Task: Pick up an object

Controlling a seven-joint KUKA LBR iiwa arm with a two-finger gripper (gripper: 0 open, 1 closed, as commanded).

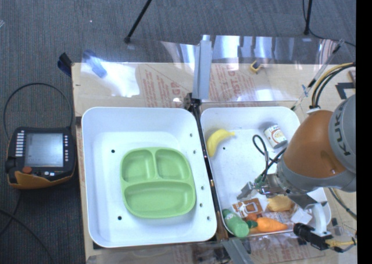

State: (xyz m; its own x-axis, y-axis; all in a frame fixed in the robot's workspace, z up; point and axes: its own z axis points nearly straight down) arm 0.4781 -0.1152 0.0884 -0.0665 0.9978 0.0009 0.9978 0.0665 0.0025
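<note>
My arm [325, 146] comes in from the right, grey w/ the orange band bulging over the right bin [232, 118]. It covers much of that bin's right half.

Left bin [99, 129] holds a green plate [157, 182], three compartments, lying flat about centre, slightly toward the bin's right side.

Right bin has the small stuff. Banana [218, 139] lies upper left, near the divider btwn bins, well apart from my tool. A small white tub [275, 135] w/ a red-trimmed label sits upper right, just beside the orange band. Along the bottom edge: green bottle-like item [236, 223] in the lower-left corner, carrot [268, 224] just to its right, touching or nearly so. A brown-and-white card or packet [249, 207] lies just above those two. A tan, bread-like piece [279, 203] sits right of the card, close under my wrist.

Gripper [257, 188] hangs low over the lower middle of the right bin, just above the card and left of the tan piece. Fingers are dark and tangled w/ cable in this view; can't tell if they're spread or pressed together, and I see nothing clearly btwn them.
</note>
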